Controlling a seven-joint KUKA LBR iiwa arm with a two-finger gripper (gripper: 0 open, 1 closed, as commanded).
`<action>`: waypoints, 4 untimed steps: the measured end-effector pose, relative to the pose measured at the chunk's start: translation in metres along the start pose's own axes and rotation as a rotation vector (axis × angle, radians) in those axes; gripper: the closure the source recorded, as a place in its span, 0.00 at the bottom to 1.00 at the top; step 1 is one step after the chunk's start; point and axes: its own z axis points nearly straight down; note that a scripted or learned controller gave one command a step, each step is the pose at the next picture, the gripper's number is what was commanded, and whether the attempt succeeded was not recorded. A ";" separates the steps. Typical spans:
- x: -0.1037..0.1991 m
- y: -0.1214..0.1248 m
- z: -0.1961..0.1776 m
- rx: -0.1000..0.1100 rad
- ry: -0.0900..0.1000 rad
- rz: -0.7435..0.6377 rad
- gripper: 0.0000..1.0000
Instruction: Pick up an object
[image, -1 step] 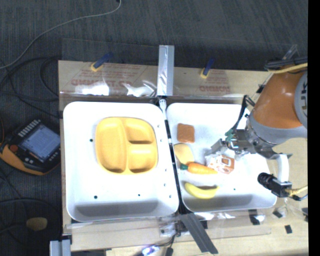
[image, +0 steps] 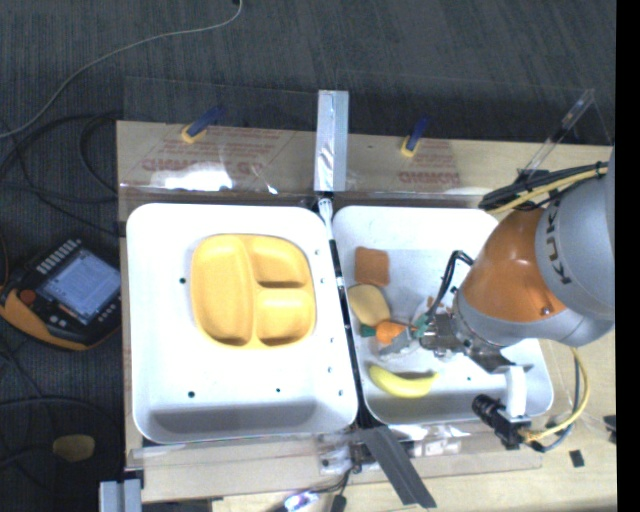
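In the right bin (image: 440, 225) lie an orange block (image: 372, 265), a pale yellow-green fruit shape (image: 367, 302), a small orange carrot-like piece (image: 388, 329) and a yellow banana (image: 402, 381). My gripper (image: 412, 335) reaches in from the right, low over the bin floor, just right of the orange piece and above the banana. The grey arm with its orange band (image: 510, 280) covers the bin's right half.
The left bin (image: 160, 390) holds a yellow divided tray (image: 252, 288). A metal divider (image: 332, 140) stands behind the bins. A handheld device (image: 62, 290) lies on the floor at the left. Cables run along the bench's right side.
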 end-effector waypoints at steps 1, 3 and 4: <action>-0.005 0.031 0.001 0.004 0.000 0.045 0.00; 0.027 0.146 -0.094 0.011 -0.004 0.076 0.00; -0.001 0.070 0.001 0.002 -0.001 0.097 0.00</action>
